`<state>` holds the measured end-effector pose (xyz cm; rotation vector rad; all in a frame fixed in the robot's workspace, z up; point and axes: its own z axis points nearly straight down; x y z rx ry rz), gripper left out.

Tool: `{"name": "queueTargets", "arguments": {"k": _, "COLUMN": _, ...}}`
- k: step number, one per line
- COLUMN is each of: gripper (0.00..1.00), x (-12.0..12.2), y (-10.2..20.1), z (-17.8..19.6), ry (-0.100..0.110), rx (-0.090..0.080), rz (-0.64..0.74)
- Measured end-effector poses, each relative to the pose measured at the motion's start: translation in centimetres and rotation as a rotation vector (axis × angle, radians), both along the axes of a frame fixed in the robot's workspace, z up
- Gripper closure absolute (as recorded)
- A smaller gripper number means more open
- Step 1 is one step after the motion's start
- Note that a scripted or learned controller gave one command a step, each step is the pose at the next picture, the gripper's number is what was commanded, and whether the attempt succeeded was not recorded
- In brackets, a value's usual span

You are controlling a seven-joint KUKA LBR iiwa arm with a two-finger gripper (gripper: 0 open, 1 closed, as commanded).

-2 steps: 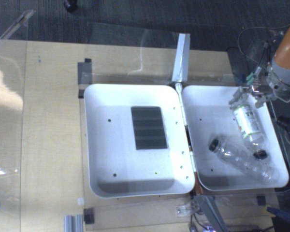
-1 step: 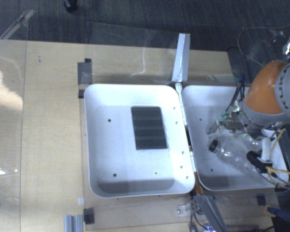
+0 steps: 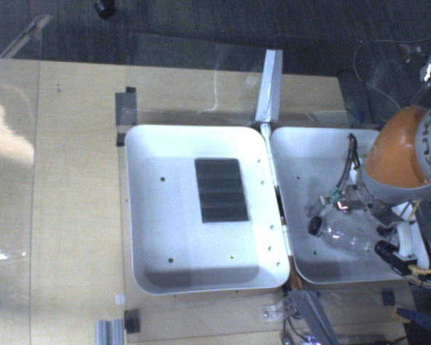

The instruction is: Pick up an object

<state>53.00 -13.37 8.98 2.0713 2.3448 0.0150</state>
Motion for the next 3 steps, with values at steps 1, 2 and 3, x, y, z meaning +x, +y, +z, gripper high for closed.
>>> {"name": "queueTargets", "arguments": {"k": 1, "gripper": 1.0, "x": 0.3, "y": 0.1, "z": 1.2, "ry": -0.008, "rx": 0.0, "rz": 0.001}}
{"name": "queueTargets", "arguments": {"k": 2, "gripper": 0.0, "x": 0.3, "y": 0.1, "z": 1.2, "ry": -0.008, "rx": 0.0, "rz": 0.002}}
{"name": "queueTargets", "arguments": {"k": 3, "gripper": 0.0, "x": -1.7, "y": 2.9, "z": 0.0, "ry": -0.002, "rx": -0.004, "rz": 0.083}}
